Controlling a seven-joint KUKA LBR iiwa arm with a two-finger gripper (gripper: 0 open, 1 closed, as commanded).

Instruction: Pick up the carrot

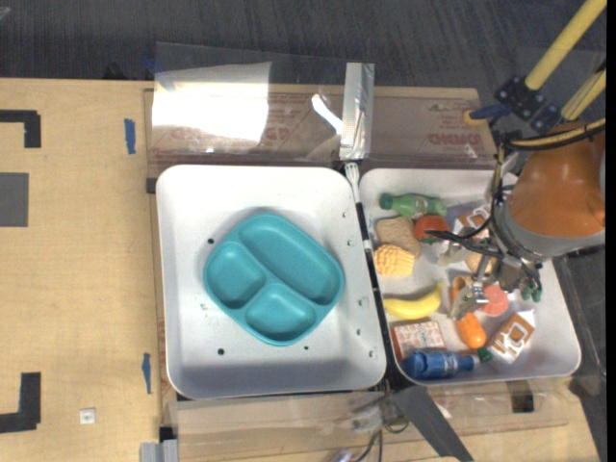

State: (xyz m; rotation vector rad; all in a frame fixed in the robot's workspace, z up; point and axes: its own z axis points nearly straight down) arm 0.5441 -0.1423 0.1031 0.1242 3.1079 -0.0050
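The carrot (471, 331) is a small orange piece with a green tip, lying in the right bin (558, 349) near its front. My gripper (466, 292) hangs low in that bin just behind the carrot, among the toy foods. The grey arm with its orange band (563, 195) reaches in from the right and hides the bin's far right part. Nothing is visibly held.
Around the carrot lie a banana (414, 305), a pink disc (495, 301), a small carton (515, 335), a red-and-white box (420, 336) and a blue bottle (438, 363). Farther back are corn (395, 259), a tomato (428, 226) and a green bottle (412, 203). The left bin (183, 210) holds a teal divided plate (274, 275).
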